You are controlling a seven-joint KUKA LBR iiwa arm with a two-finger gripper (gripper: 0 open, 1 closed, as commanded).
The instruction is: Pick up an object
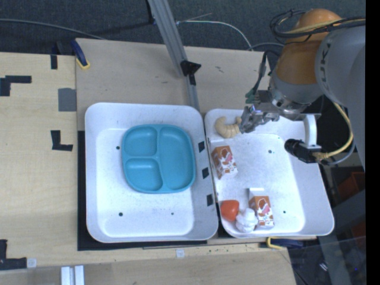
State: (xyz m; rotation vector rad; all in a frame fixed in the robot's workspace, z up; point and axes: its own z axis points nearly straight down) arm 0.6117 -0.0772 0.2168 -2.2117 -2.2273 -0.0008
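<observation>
The gripper [248, 122] sits at the far rim of the right bin [297, 177], its tips touching a tan croissant [226, 127] just to its left; how far it is open cannot be told. Nearer than it lie a carton [224, 161], a second carton [260, 209], a red ball [230, 208] and a white piece [244, 221]. A blue tray [158, 158] lies well to its left in the left bin [101, 177].

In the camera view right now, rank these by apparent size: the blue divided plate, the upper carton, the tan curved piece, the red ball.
1. Blue divided plate, by far the largest.
2. Upper carton.
3. Tan curved piece and red ball: they look alike, so unranked.
</observation>
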